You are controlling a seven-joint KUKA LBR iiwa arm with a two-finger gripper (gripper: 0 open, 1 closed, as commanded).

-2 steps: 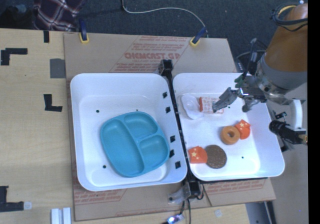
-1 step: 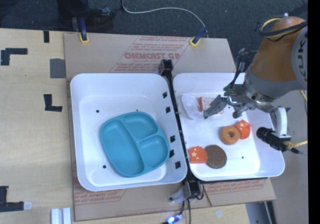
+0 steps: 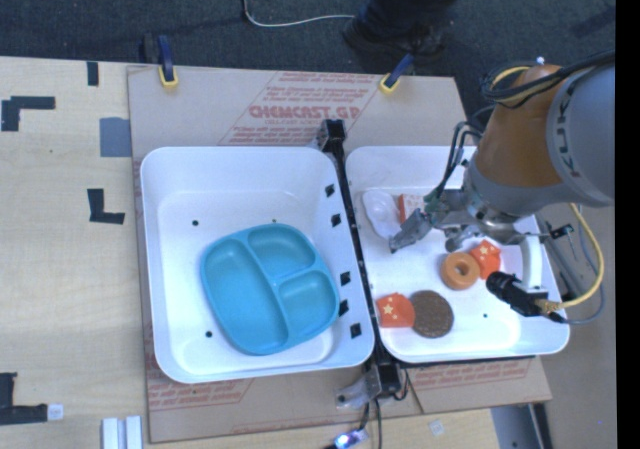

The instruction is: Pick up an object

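The left bin (image 3: pixel 170 237) holds a smooth blue three-compartment plastic tray (image 3: pixel 268 287). Over the right bin (image 3: pixel 530 337), the gripper (image 3: pixel 408 234) points down-left; whether it is open or closed cannot be told. Nearby lie a crinkled clear wrapper (image 3: pixel 381 209), a dark round disc (image 3: pixel 432 314), a red piece (image 3: pixel 395 310) and a glazed ring-shaped donut (image 3: pixel 460 270).

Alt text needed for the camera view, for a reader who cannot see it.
The arm's end effector hangs over the right bin, near a doughnut, a brown cookie and a red toy. The left bin holds a blue divided plate.
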